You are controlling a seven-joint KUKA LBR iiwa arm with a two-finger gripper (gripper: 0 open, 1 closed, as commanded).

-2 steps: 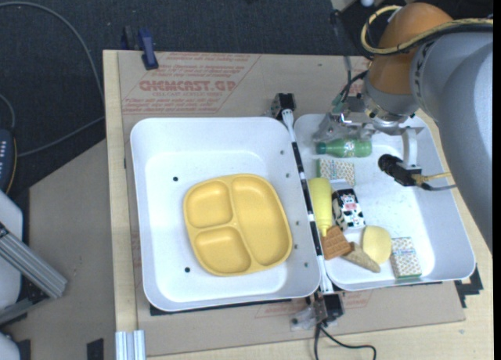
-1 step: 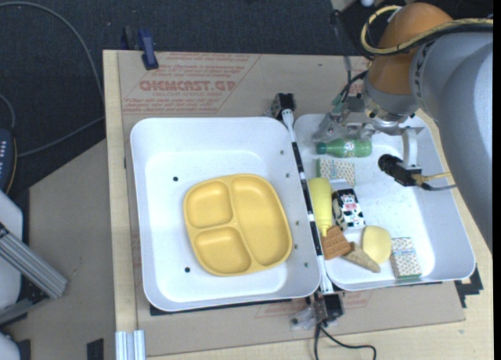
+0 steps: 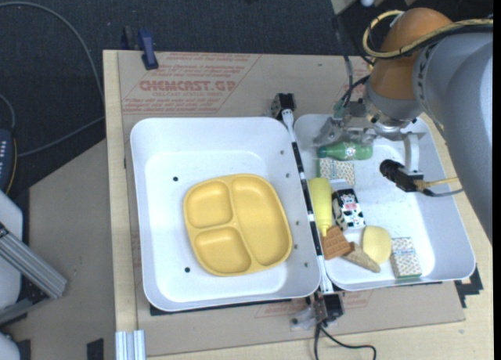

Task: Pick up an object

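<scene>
My gripper [image 3: 345, 133] hangs low over the far left corner of the right bin [image 3: 446, 225], just above a green bottle [image 3: 346, 151] that lies on its side. Below the bottle lie a patterned packet [image 3: 337, 169], a yellow banana-shaped piece [image 3: 319, 196] along the bin's left wall, and a black-and-white cow toy [image 3: 349, 210]. Near the front are a brown cracker [image 3: 337, 243], a cone [image 3: 363, 259], a pale yellow lemon shape [image 3: 378, 241] and a second patterned packet [image 3: 405, 257].
The left bin [image 3: 156, 155] holds a yellow divided plate [image 3: 236, 223]. A black fitting with a cable [image 3: 399, 175] sits over the right bin's middle. The arm's grey body [image 3: 462, 84] fills the upper right. Cardboard [image 3: 188, 84] lies under both bins.
</scene>
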